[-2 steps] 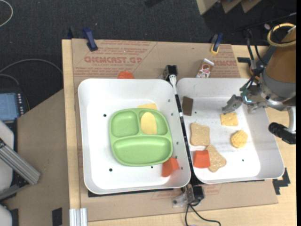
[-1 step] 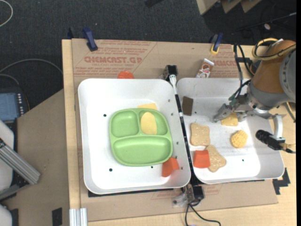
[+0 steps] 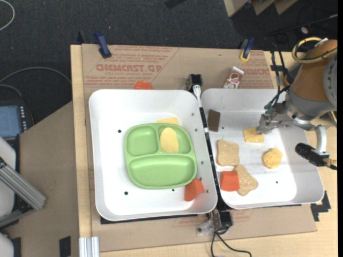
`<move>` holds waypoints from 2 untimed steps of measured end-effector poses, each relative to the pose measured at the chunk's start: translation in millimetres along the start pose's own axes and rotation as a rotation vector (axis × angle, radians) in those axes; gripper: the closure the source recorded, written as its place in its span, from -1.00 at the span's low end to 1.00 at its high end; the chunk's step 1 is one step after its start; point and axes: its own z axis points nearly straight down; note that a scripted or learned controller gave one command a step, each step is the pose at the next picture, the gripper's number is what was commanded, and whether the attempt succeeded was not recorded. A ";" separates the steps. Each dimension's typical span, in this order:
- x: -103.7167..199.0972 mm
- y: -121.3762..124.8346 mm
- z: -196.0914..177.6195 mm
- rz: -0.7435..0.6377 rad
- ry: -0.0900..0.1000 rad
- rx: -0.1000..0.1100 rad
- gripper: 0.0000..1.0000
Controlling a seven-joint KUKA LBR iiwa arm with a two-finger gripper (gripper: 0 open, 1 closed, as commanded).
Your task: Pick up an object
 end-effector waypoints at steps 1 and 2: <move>1.0 -1.7 3.3 0.000 0.002 0.006 -1.00; 76.0 -29.8 15.1 -0.004 0.009 0.013 -1.00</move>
